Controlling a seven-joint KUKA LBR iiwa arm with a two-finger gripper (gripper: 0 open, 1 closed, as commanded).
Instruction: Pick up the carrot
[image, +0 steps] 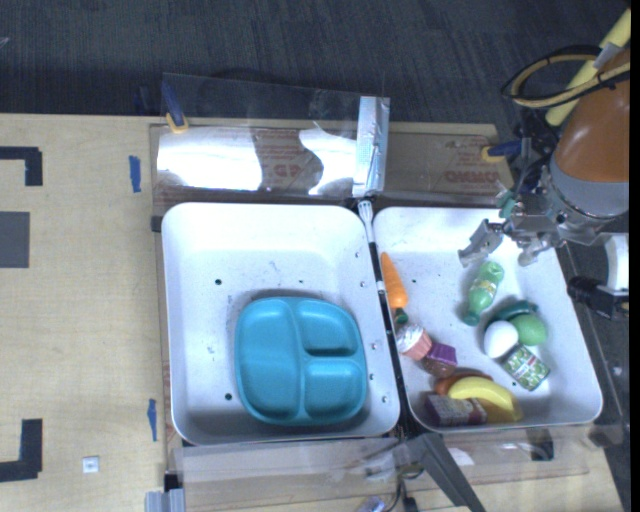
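An orange carrot lies along the left wall of the right bin, its tip pointing toward the back. My gripper hangs over the back right part of that bin, just above a green bottle. Its two fingers are spread apart and nothing sits between them. The carrot is well to the gripper's left, about a hand's width away.
A blue divided plate sits in the left bin. The right bin also holds a white egg, a green round item, a small green-labelled jar, a banana, a purple block and a small can.
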